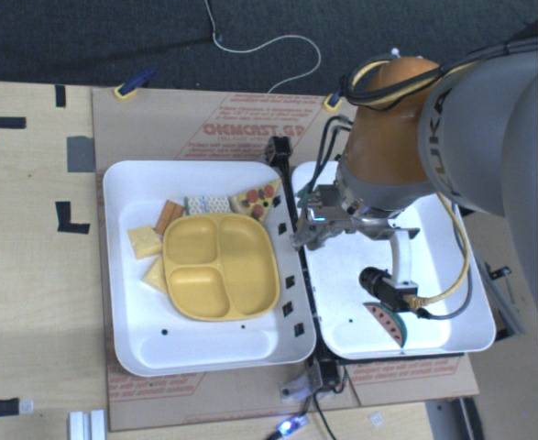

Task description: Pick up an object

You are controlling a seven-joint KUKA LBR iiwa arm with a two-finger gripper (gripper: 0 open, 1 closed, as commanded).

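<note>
My gripper [312,230] hangs low over the left edge of the right bin [461,337], close to the divider between the two bins. The grey arm and its orange band [392,145] cover much of that bin. A watermelon slice [386,323] lies near the right bin's front edge, below and to the right of the gripper. In the left bin [122,191] a yellow divided plate [221,266] sits in the middle. Around the plate lie tan cracker pieces [145,242], a brown stick [169,215], a patterned piece [206,205] and a pizza slice [258,199].
A black connector [379,285] on a yellow cable hangs from the arm just above the watermelon slice. Both bins rest on a cardboard sheet [241,126]. A white cable [269,46] loops across the dark floor behind it.
</note>
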